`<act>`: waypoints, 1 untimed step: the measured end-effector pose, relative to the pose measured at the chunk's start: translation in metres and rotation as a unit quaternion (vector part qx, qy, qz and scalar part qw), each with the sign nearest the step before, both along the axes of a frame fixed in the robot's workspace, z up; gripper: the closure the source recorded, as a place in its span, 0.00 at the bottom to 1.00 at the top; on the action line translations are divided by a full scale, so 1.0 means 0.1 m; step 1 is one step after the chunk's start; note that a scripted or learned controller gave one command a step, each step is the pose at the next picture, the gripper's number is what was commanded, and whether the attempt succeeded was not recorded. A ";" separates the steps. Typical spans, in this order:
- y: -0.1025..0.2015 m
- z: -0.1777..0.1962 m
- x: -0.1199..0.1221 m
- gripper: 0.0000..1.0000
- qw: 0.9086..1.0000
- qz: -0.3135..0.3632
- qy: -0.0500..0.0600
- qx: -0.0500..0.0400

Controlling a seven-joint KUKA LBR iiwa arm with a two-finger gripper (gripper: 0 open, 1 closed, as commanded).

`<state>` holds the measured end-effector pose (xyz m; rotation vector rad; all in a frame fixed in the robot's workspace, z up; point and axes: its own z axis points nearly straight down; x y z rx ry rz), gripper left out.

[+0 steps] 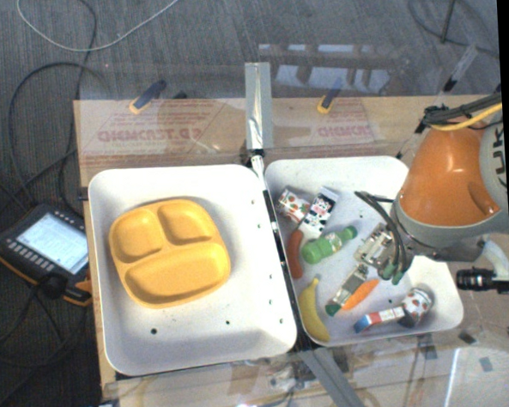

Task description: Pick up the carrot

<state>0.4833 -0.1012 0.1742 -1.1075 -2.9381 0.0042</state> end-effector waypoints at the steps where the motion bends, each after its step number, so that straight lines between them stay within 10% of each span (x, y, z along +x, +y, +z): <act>1: 0.21 0.09 0.00 0.00 0.993 0.121 -0.001 0.001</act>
